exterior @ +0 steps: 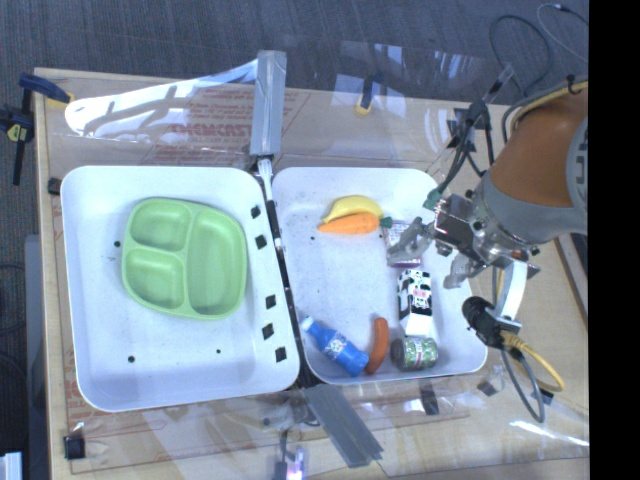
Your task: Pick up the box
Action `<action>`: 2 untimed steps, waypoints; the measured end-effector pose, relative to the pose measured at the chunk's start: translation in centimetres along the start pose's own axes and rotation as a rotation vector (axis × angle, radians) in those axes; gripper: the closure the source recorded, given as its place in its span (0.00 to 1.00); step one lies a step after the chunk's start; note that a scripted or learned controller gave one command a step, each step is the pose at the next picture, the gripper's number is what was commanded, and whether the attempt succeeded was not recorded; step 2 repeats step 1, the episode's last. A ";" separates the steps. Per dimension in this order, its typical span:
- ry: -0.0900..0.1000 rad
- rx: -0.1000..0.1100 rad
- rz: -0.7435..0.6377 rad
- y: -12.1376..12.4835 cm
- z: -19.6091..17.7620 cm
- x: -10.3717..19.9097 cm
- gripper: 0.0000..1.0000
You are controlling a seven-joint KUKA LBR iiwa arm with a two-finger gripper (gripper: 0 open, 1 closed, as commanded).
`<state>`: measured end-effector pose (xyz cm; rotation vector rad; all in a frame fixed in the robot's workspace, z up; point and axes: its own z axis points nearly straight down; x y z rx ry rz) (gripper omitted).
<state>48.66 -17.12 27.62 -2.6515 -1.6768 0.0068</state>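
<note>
The box (416,301) is a small white carton with black cow spots. It lies lengthwise in the right bin (330,268), near that bin's right wall. My gripper (405,243) hangs just beyond the box's far end, between it and the carrot (349,225). The grey arm with its orange band (540,158) comes in from the right, over the bin's right rim. Nothing shows held in the gripper.
A banana (355,207) lies beside the carrot at the far side of the right bin. A green can (417,351), a sausage (379,342) and a blue bottle (333,346) lie along its near edge. The left bin (90,298) holds a green divided plate (186,257).
</note>
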 end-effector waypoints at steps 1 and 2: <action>0.001 -0.005 -0.054 1.2 -6.5 3.0 0.00; 0.001 -0.005 -0.054 1.2 -6.5 3.0 0.00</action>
